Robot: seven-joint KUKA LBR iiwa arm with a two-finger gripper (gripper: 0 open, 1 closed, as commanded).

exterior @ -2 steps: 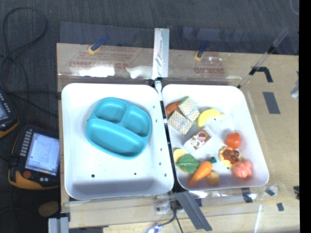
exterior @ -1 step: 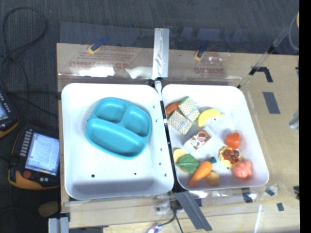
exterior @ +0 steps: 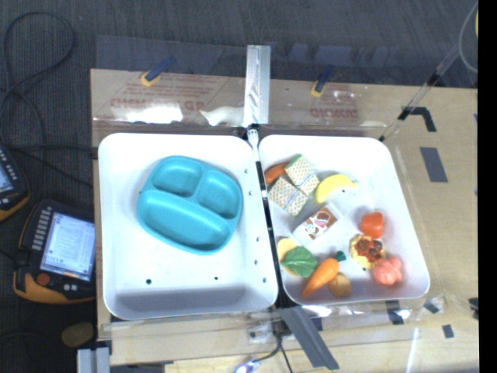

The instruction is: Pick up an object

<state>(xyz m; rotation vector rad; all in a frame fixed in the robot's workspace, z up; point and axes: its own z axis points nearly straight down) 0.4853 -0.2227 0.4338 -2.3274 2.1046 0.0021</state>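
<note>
Two white bins side by side on bench (exterior: pixel 443 208), touching along the middle divider.

L bin (exterior: pixel 116 286): one blue tray (exterior: pixel 189 203), 3 compartments, lying flat, slightly rotated, in the bin's upper-middle part. Rest of that bin's floor is bare white.

R bin (exterior: pixel 400 200): all the pickable toys are here, mostly along the left wall and the lower half.
- orange piece (exterior: pixel 272 174) top left, by the divider, partly under the blocks
- 2 checkered blocks: upper block (exterior: pixel 302 170), lower block (exterior: pixel 287 197), touching each other
- banana (exterior: pixel 335 185) just right of the blocks
- small carton (exterior: pixel 318 224) w/ red print, near bin centre, tilted
- tomato (exterior: pixel 373 224) right of the carton, apart from it
- yellow fruit (exterior: pixel 286 246) at the left wall, w/ green leaf (exterior: pixel 300 261) touching/overlapping it below
- carrot (exterior: pixel 321 277) lying at a slant, tip toward lower left, against the leaf
- brown lump (exterior: pixel 339 286) touching the carrot's thick end, near the front wall
- yellow-red toy (exterior: pixel 366 249) below the tomato; type unclear
- pink toy (exterior: pixel 387 270) in the lower right corner, just beside the yellow-red toy

Around: metal bar (exterior: pixel 258 84) upright behind the divider; 2 yellow clamps, left clamp (exterior: pixel 155 72), right clamp (exterior: pixel 321 84), on the clear sheet at the back. Pendant (exterior: pixel 58 247) w/ lit screen on the floor left of the bench, black cable (exterior: pixel 35 61) looping above it.
</note>
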